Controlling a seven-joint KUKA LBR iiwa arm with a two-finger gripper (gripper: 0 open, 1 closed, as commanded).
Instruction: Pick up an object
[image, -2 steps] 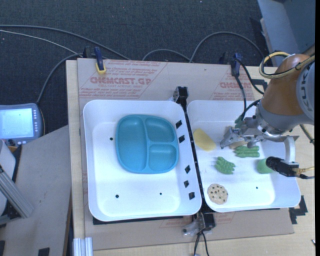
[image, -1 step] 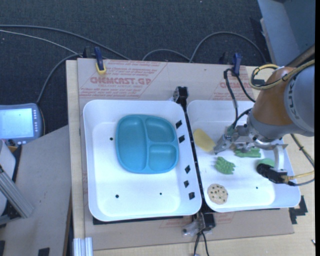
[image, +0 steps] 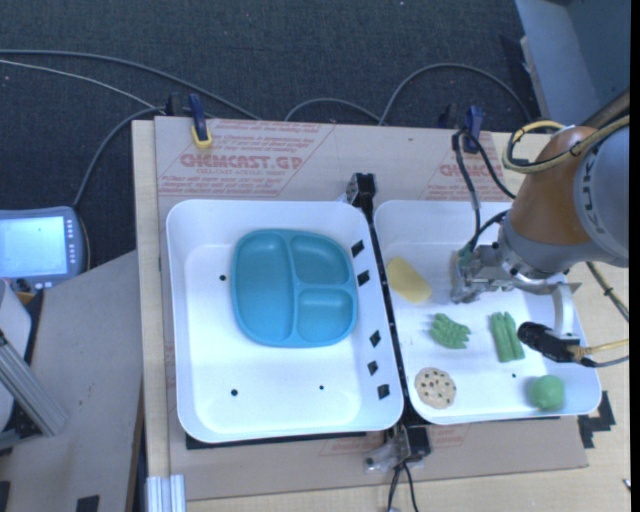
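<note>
The right bin (image: 430, 225) holds a yellow lump (image: 408, 280), a green leafy piece (image: 450, 331), a green ridged stick (image: 505, 336), a round cookie with dark dots (image: 435, 387) and a green ball (image: 547, 392). My gripper (image: 466, 283) hangs low over the bin's middle, just right of the yellow lump and above the leafy piece. Nothing shows between its fingertips. The grey arm with its orange band (image: 545, 200) reaches in from the right.
A blue divided plate (image: 294, 287) lies in the left bin (image: 200, 330). A black clip row (image: 368, 300) runs along the wall between the bins. Cables loop over the board behind the bins, and a small screen (image: 35, 243) stands at far left.
</note>
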